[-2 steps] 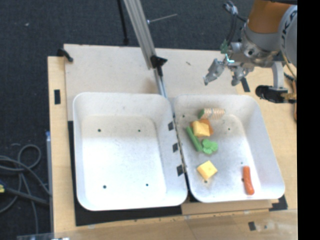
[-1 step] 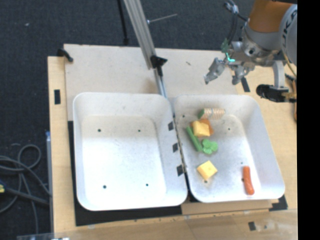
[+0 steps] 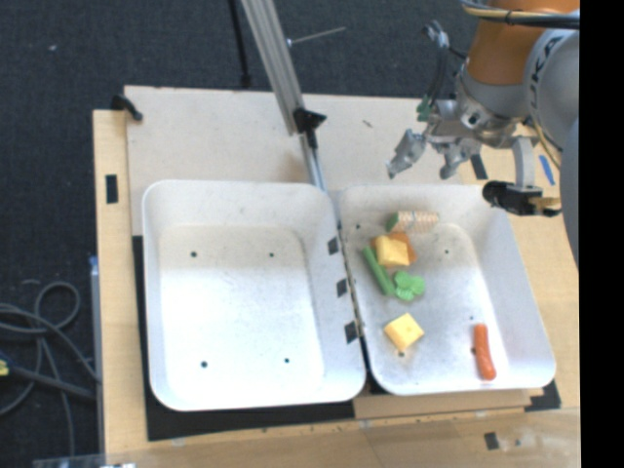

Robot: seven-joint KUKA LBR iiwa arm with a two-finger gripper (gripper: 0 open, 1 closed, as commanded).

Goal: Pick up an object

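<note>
Fingers of the gripper spread wide, empty, above the right bin's twelve-o'clock rim; nothing is picked yet: yellow block and red sausage lie untouched.

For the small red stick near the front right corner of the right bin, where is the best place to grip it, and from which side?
Grip the red stick at its middle, coming straight down from above, fingers closing across its narrow width. It lies flat, long and thin, apart from the other items. The right bin wall rises close beside it, so a side approach looks blocked.
</note>
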